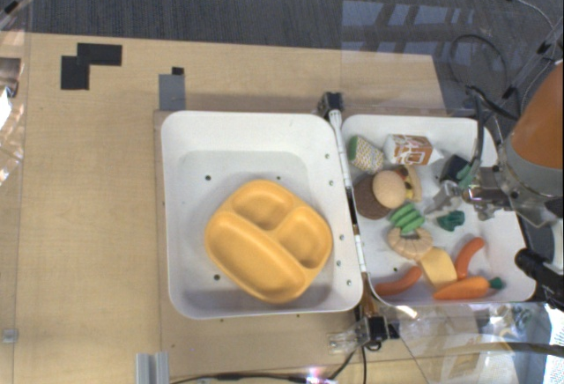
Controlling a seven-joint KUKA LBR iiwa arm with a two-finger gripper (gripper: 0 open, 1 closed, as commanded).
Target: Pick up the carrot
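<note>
The carrot (462, 289) is lying at the right bin's (502, 237) five o'clock edge; the gripper (448, 195) is hovering above, toward twelve o'clock, its state unclear.

1. The arm (539, 131) is seen entering from the right edge, its orange band uppermost.
2. The grey wrist (515, 188) is extended leftward below the band.
3. The gripper (445, 197) is held low, pointed to the left.
</note>
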